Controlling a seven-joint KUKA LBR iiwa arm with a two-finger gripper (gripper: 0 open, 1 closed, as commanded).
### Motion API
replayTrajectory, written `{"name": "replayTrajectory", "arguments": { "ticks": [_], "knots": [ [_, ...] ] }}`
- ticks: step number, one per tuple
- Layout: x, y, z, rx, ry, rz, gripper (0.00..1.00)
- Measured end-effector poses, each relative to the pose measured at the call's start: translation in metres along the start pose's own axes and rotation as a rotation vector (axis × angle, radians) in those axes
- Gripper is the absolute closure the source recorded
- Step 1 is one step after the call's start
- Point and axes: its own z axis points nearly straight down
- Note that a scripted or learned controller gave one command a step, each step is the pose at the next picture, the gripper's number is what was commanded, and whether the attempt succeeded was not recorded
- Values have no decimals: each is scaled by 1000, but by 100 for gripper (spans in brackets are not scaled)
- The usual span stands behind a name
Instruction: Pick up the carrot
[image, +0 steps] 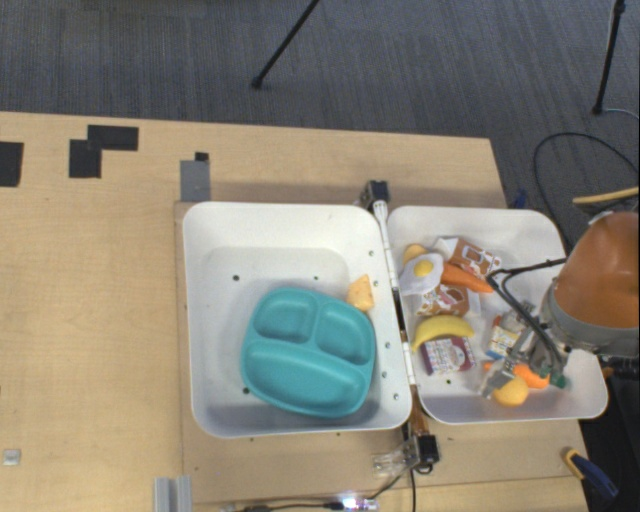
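- A teal divided tray (308, 351) lies in the left bin (210, 300).
- A banana (443, 328) and a fried egg (422, 268) lie in the right bin (540, 228).

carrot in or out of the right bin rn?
In. The orange carrot lies flat in the right white bin, among the toy foods near its back; the gripper is nearer the front, apart from it.

My arm (598, 300) is big and round. It has a bright orange band on top and a grey ring under it. Thin black cables loop out from my side and run along to my gripper (522, 362). My gripper is small, made of grey metal bits with a little green on it.
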Motion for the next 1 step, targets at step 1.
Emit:
{"name": "replayTrajectory", "arguments": {
  "ticks": [1],
  "knots": [
    [-6,-9,0,-1,-3,-319,0]
  ]
}}
